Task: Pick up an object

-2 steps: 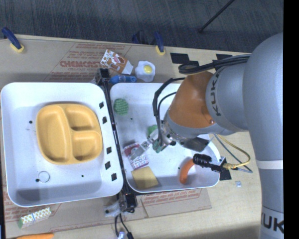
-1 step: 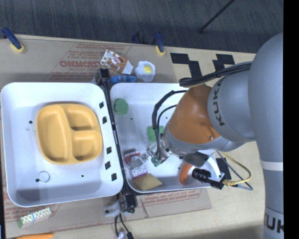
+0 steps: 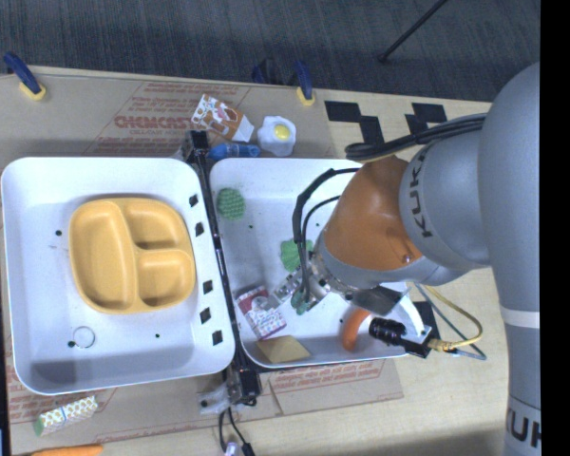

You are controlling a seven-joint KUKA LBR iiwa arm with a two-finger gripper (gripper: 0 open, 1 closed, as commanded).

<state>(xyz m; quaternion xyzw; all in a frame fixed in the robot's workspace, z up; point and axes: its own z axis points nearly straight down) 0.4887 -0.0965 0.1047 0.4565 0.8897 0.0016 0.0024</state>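
Note:
The right bin [image 3: 266,180] holds several small objects. A green round piece [image 3: 230,202] lies near its left wall and a green item [image 3: 291,253] sits at its middle, partly under the arm. A red and white packet [image 3: 261,312] and a tan flat piece [image 3: 283,351] lie at the front left. An orange carrot-like item [image 3: 353,331] rests by the front wall. My gripper [image 3: 299,293] is low inside this bin, just right of the packet and below the green item. The orange wrist band [image 3: 370,226] hides much of the bin's right half.
The left bin [image 3: 24,217] holds a yellow divided tray [image 3: 133,252]. Behind the bins lie a snack packet [image 3: 215,114], a blue item [image 3: 234,149] and a yellow and white item [image 3: 277,133]. A wrapped candy [image 3: 66,413] lies at the front left.

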